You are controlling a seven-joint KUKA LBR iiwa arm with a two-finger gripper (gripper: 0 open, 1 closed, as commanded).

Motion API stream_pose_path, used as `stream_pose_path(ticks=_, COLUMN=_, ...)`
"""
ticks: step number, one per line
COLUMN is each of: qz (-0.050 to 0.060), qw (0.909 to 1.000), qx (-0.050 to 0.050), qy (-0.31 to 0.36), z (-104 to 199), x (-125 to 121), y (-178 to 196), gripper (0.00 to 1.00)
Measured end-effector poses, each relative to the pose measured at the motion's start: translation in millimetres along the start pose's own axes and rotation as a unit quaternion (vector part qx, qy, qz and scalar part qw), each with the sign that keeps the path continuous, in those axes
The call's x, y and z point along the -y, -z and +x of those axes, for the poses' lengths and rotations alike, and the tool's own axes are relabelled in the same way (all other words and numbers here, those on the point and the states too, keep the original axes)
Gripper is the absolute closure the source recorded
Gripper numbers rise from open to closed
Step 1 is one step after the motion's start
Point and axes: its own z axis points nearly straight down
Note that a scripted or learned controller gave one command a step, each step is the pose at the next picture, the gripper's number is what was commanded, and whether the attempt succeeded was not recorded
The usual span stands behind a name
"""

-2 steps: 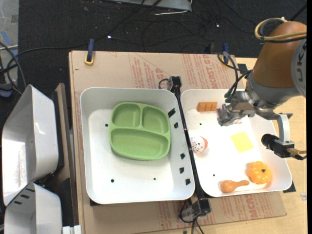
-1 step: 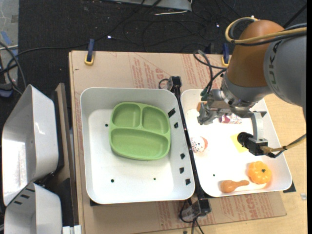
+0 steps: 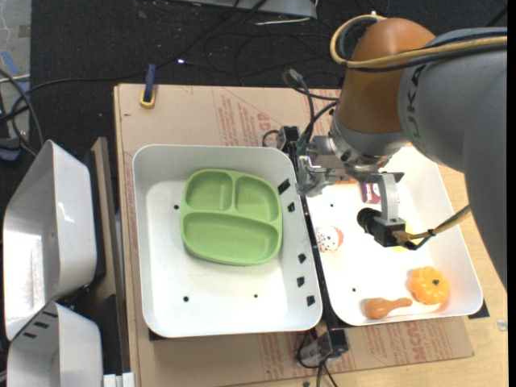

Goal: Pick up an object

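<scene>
**Claw low at the inner wall of the right bin, nothing seen in its grip**

The claw (image 3: 313,177) hangs at the far inner corner of the right shallow white bin (image 3: 451,216), right against the wall that this bin shares with its neighbour. The wrist covers it from above, so I cannot tell whether it is wide or narrow, and nothing shows between its tips.

The nearest loose thing is a small round white piece with red and orange marks (image 3: 328,238). It lies on the bin floor just toward the near edge from the claw, close to the same dividing wall and apart from the claw. A small pink and white thing (image 3: 370,192) sits a little to the arm's side of the claw, partly hidden by the wrist hardware.

Well away from the claw, in the near outer corner of the same bin, a small orange plastic pumpkin (image 3: 427,286) rests beside an orange gourd-shaped toy (image 3: 385,305), which lies flat close to the near rim.

Across the dividing wall from the claw, the left shallow white bin (image 3: 161,297) holds a light green plastic plate with three compartments (image 3: 232,216), flat on the floor.

Both bins stand on a cardboard-covered table (image 3: 201,107).
</scene>
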Motion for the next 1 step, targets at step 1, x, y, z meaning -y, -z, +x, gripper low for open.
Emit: stream_pose_path(ticks=1, qz=0.001, qw=1.0, qx=0.001, qy=0.0, z=51.7, x=-11.6, y=-15.9, gripper=1.0)
